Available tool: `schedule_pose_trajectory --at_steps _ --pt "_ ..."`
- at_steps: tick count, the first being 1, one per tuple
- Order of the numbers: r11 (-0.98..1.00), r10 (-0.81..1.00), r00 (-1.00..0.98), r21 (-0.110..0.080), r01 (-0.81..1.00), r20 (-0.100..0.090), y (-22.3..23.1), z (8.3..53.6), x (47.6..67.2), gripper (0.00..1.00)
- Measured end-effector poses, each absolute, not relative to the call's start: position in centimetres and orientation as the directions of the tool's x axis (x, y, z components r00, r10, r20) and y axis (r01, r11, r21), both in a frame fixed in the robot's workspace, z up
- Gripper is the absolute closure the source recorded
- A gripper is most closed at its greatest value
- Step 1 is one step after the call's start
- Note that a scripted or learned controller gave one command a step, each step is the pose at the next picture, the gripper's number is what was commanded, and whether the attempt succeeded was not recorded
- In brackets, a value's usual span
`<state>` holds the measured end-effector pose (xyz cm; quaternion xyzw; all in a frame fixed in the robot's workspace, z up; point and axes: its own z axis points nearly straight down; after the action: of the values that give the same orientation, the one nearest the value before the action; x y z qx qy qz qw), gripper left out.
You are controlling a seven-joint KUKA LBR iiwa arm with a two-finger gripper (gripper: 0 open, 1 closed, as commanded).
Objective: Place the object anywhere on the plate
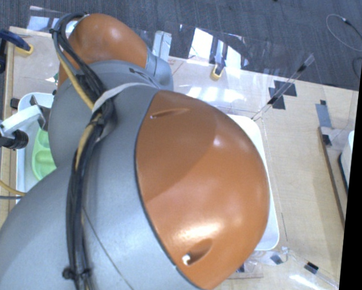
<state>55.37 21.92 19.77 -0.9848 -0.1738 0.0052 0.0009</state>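
- Light green plastic plate [43, 155]: a glossy sliver showing at the left, inside a shallow white bin [26, 102]; grey-and-orange arm [182, 199] covers the rest
- Jaws: state cannot be told

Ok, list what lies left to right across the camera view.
Blue clamp → green plate in the left bin → orange arm cover → right bin's rim → bare bench.

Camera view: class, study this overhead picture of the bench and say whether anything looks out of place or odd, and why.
The arm stands out: its grey body and orange band sit so near the camera that they cover most of both bins. A strip of the left bin, with something green in it, and an edge of the right bin show past it.
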Motion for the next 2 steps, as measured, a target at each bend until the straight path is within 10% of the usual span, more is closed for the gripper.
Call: schedule_pose_trajectory --at_steps 1,2 --pt "-0.979 0.204 0.979 -0.001 0.204 -0.002 21.78 20.57 64.11 0.00" --pt "-0.979 0.204 0.979 -0.001 0.204 -0.001 21.76 20.62 64.14 0.00"
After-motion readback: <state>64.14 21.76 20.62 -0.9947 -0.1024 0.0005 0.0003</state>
